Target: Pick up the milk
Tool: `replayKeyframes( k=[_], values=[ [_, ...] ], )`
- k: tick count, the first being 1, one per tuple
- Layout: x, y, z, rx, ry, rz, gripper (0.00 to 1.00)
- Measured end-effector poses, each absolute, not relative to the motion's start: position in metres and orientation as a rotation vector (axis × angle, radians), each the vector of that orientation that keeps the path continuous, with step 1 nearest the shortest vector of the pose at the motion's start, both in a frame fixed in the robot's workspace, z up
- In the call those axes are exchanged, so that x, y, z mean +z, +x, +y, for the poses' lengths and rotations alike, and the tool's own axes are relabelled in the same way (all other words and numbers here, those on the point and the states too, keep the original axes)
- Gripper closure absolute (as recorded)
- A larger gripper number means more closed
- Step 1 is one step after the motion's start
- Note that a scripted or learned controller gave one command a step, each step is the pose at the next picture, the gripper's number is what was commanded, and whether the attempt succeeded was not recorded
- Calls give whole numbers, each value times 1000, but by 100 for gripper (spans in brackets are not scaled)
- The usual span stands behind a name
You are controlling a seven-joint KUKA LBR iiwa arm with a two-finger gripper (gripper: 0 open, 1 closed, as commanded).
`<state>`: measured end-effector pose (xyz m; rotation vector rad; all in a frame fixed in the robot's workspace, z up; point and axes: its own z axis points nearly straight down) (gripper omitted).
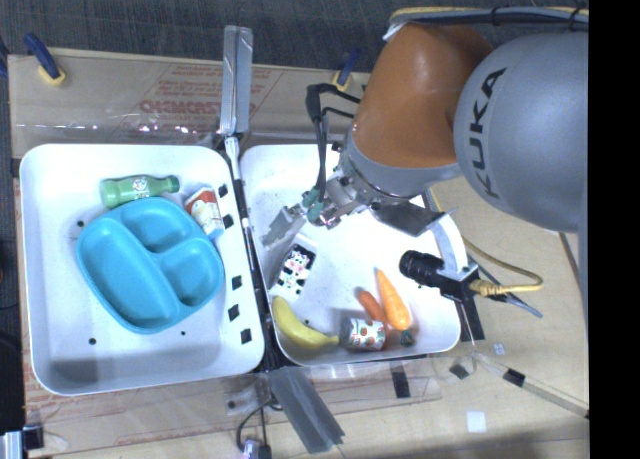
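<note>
Reaching in closest to the lens with the grey arm (520, 127) and its orange band (420, 97), covering the far corner of the right bin (262, 162). Hovering the gripper (285, 222) low over that bin's floor, just beyond the milk carton (293, 269) with its cow-spot print, apart from it and carrying nothing visible; open or closed, not showing at this angle. Judging the step: closing in for the grasp, not yet gripping. Needing next a short shift toward the carton, a descent around it, then a squeeze and lift. Crowding the near edge: a banana (300, 327), a small can (365, 333) and two carrots (393, 299), all clear of the milk. Lying in the left bin (40, 247), well apart: a blue divided plate (150, 262), a green bottle (138, 188), a red-and-white packet (205, 210).
</note>
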<state>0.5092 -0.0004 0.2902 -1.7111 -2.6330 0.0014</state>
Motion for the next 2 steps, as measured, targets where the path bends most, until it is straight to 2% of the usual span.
replayKeyframes(
  k=[1,2],
  values=[
    [191,501,-75,3,-1628,-2684,0],
    [191,515,-38,1,-1578,-2716,0]
  ],
)
